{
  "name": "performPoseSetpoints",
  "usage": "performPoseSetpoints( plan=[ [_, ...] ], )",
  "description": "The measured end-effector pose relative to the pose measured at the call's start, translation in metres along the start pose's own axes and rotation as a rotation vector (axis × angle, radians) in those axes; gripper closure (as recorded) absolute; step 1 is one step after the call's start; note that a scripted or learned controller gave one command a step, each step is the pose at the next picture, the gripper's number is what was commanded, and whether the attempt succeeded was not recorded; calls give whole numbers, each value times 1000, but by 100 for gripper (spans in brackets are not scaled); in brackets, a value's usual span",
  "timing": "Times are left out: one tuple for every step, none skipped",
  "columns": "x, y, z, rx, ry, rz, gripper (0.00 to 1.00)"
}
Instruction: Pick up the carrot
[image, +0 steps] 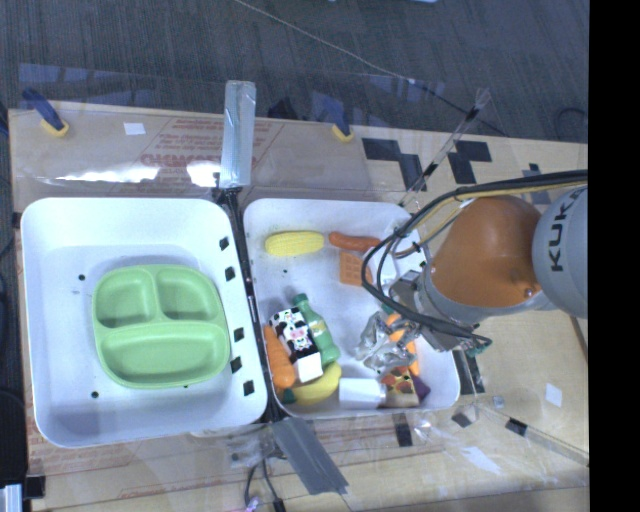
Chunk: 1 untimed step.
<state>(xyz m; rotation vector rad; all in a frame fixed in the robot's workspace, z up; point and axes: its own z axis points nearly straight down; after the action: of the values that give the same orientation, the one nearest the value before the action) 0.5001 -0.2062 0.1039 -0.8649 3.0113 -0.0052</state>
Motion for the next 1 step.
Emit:
performPoseSetpoints(
  plan=[
    [0,0,0,0,0,-1,0]
  ],
)
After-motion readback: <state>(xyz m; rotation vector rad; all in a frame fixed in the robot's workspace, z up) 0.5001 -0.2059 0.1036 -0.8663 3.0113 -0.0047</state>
